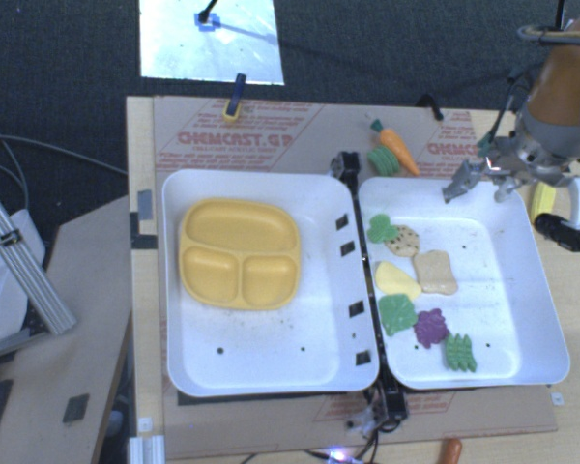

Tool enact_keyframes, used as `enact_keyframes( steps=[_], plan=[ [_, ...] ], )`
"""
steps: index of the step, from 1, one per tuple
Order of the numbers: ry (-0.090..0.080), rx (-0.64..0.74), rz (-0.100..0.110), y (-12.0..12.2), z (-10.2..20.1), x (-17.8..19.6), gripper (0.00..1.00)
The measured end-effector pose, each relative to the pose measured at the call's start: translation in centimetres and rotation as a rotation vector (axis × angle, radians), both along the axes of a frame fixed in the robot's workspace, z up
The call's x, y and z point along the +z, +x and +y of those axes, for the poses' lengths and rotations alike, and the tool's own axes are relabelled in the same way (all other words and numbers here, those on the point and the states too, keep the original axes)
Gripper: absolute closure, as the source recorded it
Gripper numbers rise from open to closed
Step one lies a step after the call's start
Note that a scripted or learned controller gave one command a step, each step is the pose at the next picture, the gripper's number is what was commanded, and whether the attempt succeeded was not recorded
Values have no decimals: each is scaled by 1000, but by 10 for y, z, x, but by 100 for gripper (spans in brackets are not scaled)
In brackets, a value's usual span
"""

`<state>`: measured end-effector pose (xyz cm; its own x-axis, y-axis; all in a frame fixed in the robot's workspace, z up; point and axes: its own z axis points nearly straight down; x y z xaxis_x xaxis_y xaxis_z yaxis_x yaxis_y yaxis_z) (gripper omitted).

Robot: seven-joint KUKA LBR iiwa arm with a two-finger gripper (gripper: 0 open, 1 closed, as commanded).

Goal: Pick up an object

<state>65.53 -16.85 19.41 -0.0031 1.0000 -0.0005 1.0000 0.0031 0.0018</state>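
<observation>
Two white bins (261, 380) hold one yellow tray (240, 253), seven toy foods (433, 272).

Bench (271, 124) with two white bins (174, 356)

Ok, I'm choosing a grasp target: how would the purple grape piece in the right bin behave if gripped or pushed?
The purple grape piece looks like moulded toy food, so probably stiff and light. Its lumpy outline may make pads slip. It lies flat, so it would likely slide rather than roll, nudging the green piece beside it.
</observation>
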Motion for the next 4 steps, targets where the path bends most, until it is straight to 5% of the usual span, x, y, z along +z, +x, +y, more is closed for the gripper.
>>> enact_keyframes(
  steps=[1, 2, 3, 4],
  plan=[
    [1, -6, 7, -50, -38, -86, 0],
    [-1, 2, -3, -20, -24, -58, 0],
    [5, 3, 8, -75, 43, -113, 0],
    [0, -4, 1, -141, 53, -109, 0]
  ],
)
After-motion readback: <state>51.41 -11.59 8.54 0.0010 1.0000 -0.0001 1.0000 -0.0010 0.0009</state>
